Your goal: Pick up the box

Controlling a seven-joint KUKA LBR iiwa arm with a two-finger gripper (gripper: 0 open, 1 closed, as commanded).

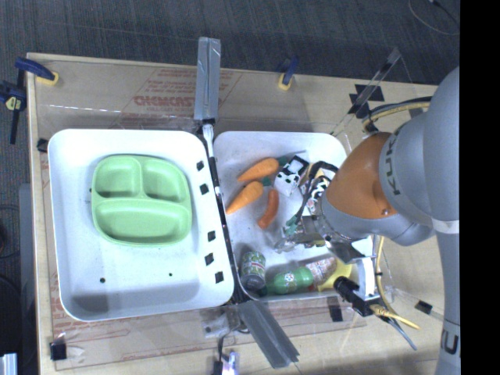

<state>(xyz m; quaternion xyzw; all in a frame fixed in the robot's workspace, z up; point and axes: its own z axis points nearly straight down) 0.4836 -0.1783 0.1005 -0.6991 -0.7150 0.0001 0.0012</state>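
Observation:
The box (290,171) is small, with a black and white pattern, and lies at the back of the right bin (234,148) beside the carrots. My gripper (297,234) hangs low over the middle of that bin, in front of the box and a little to its right, close to the bin floor. The orange wrist band and grey arm cover most of it. Nothing shows in its grasp.
Three orange carrots (257,170) lie left of the gripper. A can (251,265), a green bottle (292,279) and a yellow item (341,273) crowd the right bin's front edge. The left bin (70,287) bears a green divided plate (142,199).

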